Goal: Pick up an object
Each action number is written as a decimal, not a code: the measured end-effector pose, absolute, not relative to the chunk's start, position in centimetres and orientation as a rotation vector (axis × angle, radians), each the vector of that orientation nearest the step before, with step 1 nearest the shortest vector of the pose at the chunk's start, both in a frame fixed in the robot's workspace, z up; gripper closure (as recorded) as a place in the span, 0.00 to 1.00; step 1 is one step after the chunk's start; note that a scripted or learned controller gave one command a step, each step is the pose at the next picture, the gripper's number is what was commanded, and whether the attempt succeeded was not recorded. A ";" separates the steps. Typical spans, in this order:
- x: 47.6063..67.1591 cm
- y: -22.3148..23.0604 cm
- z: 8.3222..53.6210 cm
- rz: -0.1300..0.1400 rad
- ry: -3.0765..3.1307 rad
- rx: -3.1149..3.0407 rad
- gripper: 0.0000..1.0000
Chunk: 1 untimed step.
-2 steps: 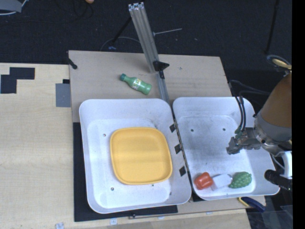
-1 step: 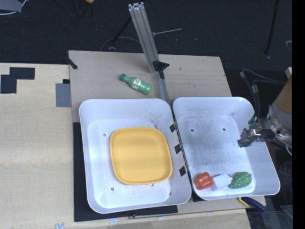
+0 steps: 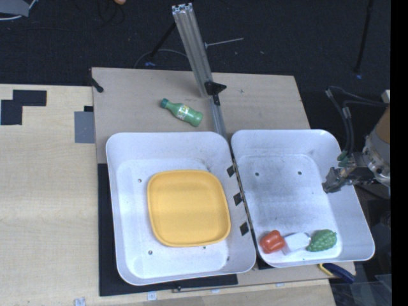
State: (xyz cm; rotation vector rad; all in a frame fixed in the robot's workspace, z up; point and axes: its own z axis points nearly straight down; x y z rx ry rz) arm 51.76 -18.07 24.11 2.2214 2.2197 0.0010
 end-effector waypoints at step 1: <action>52.1 -12.6 24.9 0.002 2.226 2.217 1.00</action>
